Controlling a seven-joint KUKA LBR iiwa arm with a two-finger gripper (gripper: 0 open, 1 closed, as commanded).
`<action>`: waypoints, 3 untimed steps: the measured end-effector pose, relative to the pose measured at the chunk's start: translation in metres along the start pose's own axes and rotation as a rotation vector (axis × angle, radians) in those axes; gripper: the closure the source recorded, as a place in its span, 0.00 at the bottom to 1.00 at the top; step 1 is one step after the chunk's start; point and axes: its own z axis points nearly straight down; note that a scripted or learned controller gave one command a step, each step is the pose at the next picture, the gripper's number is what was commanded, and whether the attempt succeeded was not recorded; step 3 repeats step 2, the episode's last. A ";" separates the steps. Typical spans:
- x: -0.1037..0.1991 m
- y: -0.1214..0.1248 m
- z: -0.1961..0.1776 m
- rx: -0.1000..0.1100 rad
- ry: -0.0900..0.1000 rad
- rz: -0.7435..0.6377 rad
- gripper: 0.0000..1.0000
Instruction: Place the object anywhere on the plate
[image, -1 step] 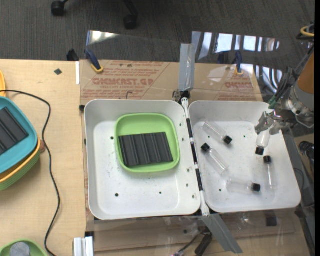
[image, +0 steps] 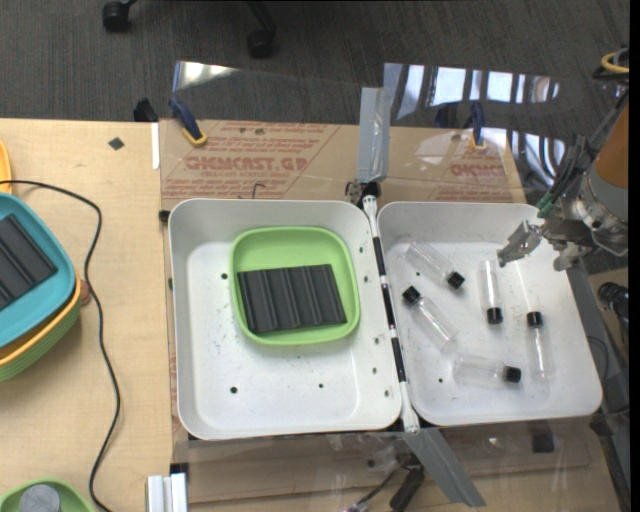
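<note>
Hovering over the right bin's far right edge, the tool has fingers apart and bare; vials unpicked, green plate awaits an object.

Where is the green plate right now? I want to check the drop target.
The green plate sits in the left white bin, toward its upper middle, with a dark ribbed insert on it.

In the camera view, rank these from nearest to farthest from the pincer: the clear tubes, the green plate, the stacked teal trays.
1. Clear tubes, in the right bin under the pincer.
2. Green plate, in the left bin.
3. Stacked teal trays, at the bench's far left edge.
</note>
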 end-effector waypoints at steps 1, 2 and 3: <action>-0.005 -0.012 -0.042 0.000 -0.002 0.334 0.00; -0.021 -0.012 -0.091 0.003 -0.003 0.750 0.00; -0.021 -0.012 -0.091 0.003 -0.003 0.750 0.00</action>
